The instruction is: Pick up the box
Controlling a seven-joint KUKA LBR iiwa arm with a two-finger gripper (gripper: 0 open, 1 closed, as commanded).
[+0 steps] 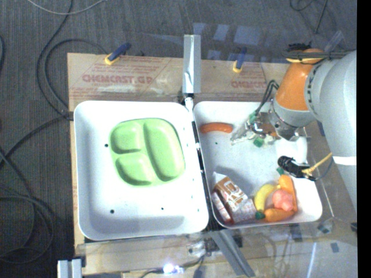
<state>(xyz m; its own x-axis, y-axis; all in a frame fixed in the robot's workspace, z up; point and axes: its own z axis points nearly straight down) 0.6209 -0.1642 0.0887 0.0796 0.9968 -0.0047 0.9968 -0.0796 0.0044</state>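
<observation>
The box [232, 200] lies tilted at the near edge of the right bin [243, 161], pressed into the corner by the divider, with a banana [264, 196] and other toy fruit [282, 202] touching its right side. That crowding is the risk: fingers descending could catch the fruit or the bin wall and slip off. Farther back, the gripper [246, 133] hovers near a sausage [216, 128], well apart from the box; whether it is wide or narrow I cannot tell.
</observation>
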